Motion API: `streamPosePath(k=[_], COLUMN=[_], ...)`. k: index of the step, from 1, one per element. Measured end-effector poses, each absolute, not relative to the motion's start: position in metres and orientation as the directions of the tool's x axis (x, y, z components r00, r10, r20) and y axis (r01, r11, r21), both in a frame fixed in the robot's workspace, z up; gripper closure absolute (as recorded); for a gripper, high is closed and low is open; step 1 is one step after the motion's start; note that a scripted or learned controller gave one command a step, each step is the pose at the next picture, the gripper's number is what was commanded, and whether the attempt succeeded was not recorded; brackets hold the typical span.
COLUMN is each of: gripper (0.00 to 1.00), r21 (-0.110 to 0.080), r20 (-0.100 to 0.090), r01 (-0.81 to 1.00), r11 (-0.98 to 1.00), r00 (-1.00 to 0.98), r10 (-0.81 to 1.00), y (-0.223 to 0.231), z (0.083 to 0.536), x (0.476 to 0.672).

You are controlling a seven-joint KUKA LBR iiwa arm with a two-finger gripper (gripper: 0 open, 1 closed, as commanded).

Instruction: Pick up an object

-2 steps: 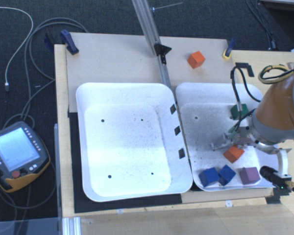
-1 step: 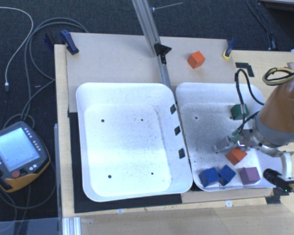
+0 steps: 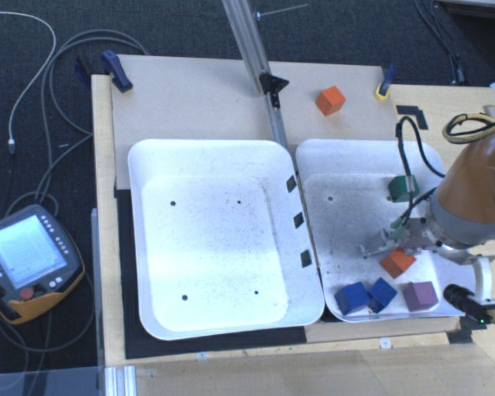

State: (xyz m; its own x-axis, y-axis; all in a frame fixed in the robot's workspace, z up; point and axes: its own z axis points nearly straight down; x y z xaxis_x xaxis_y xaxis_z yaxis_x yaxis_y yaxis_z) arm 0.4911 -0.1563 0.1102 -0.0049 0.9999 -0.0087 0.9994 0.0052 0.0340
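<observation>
The gripper [image 3: 389, 242] sits low in the right bin [image 3: 346, 172], reaching in from the right side of the view, with its metal fingers [image 3: 373, 247] pointing left just above the bin floor. How far the jaws stand apart cannot be read from this angle, and no object is seen between them. An orange block [image 3: 398, 262] lies on the bin floor directly below and just beside the fingertips; contact between block and gripper cannot be confirmed. Along the near wall of the same bin lie two blue blocks [image 3: 367, 296], touching each other, and a purple block [image 3: 420, 295] just to their right. A small green block [image 3: 401, 188] rests farther back in the bin, near a black cable that loops down toward the wrist. The arm [image 3: 470, 196], with its orange band and grey wrist section, covers the right end of this bin. The left bin [image 3: 210, 155] lies alongside, its rim touching that of the right bin. Both bins rest on a tan bench [image 3: 190, 97], where a second orange block [image 3: 331, 100] lies outside the bins, behind the right one. A metal rail [image 3: 243, 27] runs diagonally from the top of the view to the gap between the bins. A handheld control pendant [image 3: 29, 262] lies on the dark floor at far left.
</observation>
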Motion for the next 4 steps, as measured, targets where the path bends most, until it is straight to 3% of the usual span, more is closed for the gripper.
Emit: streamPosePath(k=[2,3,4], gripper=[0.00,0.00,1.00], r21=[0.031,0.007,0.006], r20=[-0.007,-0.005,-0.003], r01=[1.000,1.000,1.000], r11=[0.006,-0.001,0.001], r00=[-0.005,0.001,-0.001], r10=[1.000,1.000,1.000], y=[-0.165,-0.194,-0.192], z=[0.110,0.101,0.111], x=[0.490,0.482,0.482])
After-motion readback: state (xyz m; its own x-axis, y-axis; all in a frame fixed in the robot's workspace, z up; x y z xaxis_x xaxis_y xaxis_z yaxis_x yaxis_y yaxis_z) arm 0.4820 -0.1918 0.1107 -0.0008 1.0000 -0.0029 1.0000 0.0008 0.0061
